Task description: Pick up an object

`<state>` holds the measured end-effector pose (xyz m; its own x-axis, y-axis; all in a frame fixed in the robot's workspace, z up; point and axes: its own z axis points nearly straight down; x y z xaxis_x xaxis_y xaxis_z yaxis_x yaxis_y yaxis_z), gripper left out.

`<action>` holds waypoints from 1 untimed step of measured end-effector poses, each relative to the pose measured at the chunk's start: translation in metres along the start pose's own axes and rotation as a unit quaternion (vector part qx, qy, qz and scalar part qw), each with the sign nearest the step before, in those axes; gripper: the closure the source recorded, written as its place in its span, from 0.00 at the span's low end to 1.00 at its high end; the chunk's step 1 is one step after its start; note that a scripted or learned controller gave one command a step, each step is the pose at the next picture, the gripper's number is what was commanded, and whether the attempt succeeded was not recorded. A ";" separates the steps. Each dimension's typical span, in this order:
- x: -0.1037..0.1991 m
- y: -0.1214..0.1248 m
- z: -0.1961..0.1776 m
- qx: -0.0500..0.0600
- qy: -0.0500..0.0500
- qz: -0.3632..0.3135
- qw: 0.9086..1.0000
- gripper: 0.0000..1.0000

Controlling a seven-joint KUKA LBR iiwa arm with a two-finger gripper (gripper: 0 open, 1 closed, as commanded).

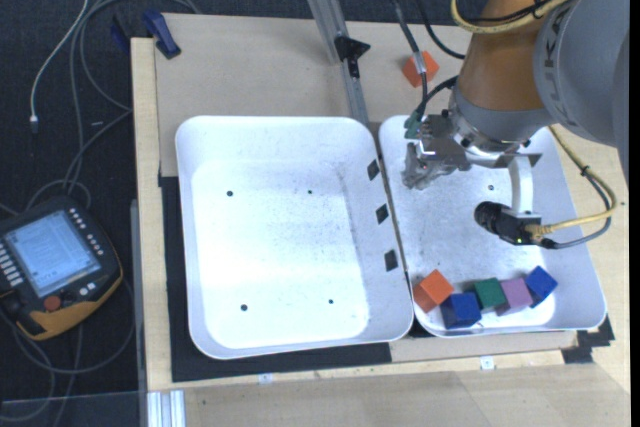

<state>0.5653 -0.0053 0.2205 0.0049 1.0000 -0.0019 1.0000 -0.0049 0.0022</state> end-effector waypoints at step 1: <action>0.063 0.018 0.022 0.001 0.002 -0.006 1.000 1.00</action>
